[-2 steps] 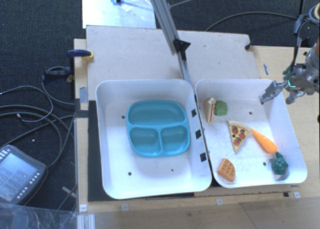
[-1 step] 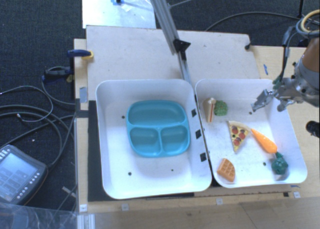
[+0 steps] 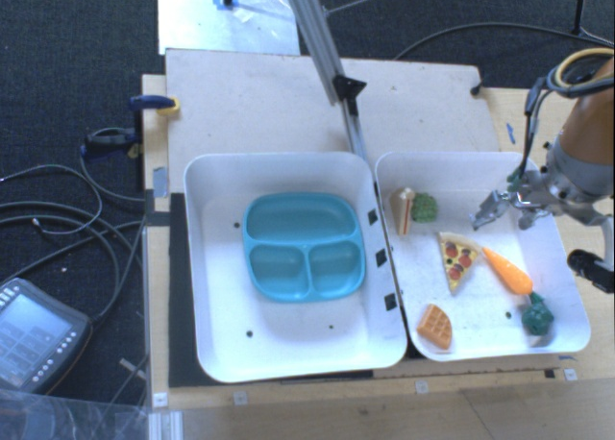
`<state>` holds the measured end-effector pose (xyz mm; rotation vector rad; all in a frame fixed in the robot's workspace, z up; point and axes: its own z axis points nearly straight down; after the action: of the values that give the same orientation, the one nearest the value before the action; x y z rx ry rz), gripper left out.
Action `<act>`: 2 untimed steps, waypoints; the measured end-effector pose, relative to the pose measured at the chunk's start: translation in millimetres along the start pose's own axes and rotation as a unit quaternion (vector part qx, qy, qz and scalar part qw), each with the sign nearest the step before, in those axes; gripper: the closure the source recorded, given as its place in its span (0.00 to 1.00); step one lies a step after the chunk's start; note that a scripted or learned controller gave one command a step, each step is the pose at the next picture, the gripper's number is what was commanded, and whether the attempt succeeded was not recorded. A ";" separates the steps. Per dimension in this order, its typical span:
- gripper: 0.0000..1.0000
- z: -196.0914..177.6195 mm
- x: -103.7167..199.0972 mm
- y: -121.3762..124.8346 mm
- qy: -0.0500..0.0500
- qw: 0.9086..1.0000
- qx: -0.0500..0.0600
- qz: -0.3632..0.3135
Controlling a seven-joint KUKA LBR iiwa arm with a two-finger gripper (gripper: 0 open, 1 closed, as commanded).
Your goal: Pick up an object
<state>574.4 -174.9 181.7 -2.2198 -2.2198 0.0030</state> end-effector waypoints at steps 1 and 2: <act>0.00 54.3 -4.9 -9.4 0.000 1.000 0.000 0.000; 1.00 39.7 -5.1 -6.7 -0.001 1.000 -0.004 0.000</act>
<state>567.6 -179.9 142.1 -2.2240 -2.2249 -0.0044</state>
